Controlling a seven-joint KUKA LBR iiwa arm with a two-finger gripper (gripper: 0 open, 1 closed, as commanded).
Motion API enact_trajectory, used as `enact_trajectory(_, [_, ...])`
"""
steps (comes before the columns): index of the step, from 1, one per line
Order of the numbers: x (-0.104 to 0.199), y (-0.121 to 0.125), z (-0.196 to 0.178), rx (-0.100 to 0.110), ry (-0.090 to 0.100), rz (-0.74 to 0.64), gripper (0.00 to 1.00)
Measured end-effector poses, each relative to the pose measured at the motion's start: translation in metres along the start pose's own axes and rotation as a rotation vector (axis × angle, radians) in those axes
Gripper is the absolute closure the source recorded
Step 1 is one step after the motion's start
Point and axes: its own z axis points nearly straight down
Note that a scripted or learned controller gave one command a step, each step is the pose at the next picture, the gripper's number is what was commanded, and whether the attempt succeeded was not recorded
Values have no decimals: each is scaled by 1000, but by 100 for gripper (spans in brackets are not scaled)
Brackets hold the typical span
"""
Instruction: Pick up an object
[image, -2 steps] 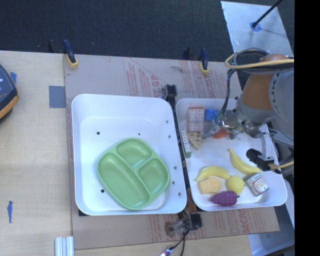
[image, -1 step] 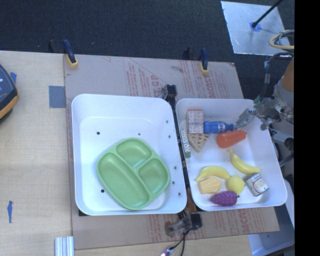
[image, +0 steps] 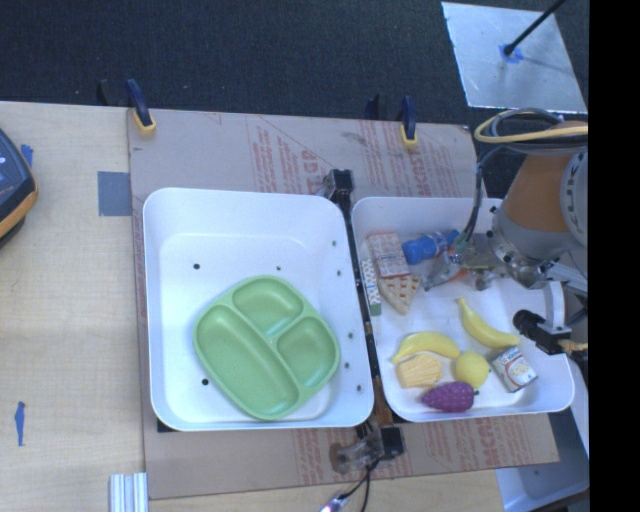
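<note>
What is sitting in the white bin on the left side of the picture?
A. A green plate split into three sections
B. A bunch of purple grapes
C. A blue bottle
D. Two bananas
A: the left bin holds the green divided plate, while the purple grapes, blue bottle and bananas all lie in the right bin.

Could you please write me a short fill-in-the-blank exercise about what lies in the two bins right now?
1. The green divided plate lies in the ____ bin.
2. The purple grapes lie in the ____ bin.
3. The plate has ____ compartments.
4. The two bananas are coloured ____.

Missing words: left; right; three; yellow
</note>
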Motion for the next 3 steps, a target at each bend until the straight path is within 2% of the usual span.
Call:
enact_trajectory(1, [17,53,-2,-2,0,2,0])
enact_trajectory(2, [-19,-31,-1,-1,-2,2,0])
enact_trajectory(3, [-9,55,2,30,6,-1,0])
